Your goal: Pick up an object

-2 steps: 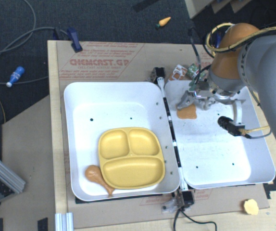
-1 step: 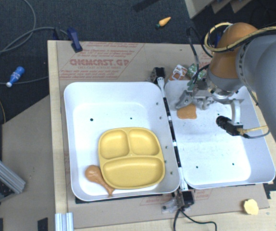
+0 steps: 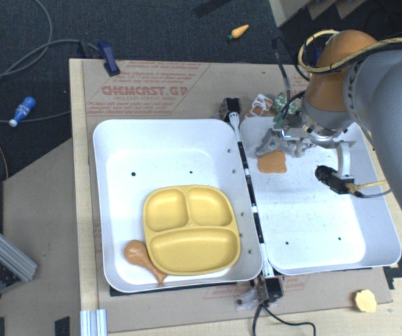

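Note:
In the right bin (image 3: 327, 243), a flat orange-brown piece (image 3: 272, 163) lies near the far left corner. My gripper (image 3: 302, 154) hangs over that corner, open, with one grey finger (image 3: 267, 146) just above the piece and the other (image 3: 342, 161) well to its right. Nothing sits between them. The left bin (image 3: 117, 152) holds a yellow divided plate (image 3: 190, 229) and an orange drumstick-shaped toy (image 3: 142, 256) against the plate's near left corner.
A small white-and-red item (image 3: 260, 106) and a green bit (image 3: 280, 103) lie at the right bin's far edge, partly behind the wrist. A black part with a yellow cable (image 3: 335, 180) hangs beside the gripper. A yellow lump (image 3: 364, 300) rests on the bench at the near right.

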`<state>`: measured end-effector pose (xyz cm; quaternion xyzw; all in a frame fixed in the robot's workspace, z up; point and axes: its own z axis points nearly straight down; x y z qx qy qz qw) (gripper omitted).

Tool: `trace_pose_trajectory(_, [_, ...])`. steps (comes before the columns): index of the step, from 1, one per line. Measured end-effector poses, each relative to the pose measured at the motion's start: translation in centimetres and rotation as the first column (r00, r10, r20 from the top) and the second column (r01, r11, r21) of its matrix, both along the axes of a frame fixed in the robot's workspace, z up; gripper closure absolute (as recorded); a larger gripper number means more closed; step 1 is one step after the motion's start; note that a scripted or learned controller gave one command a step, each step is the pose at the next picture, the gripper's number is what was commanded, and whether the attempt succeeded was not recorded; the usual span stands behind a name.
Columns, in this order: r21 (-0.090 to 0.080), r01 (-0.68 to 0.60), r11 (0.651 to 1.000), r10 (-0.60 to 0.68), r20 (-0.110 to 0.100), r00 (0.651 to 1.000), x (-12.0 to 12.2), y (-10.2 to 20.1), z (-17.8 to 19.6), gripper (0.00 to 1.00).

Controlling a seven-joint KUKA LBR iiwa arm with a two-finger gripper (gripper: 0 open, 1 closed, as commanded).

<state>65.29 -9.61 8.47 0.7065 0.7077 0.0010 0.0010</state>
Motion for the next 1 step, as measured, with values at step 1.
trace_pose_trajectory(1, [0.0, 0.001, 1.0, -0.001, -0.004, 1.0, -0.57, -0.09, 0.01, 0.0])
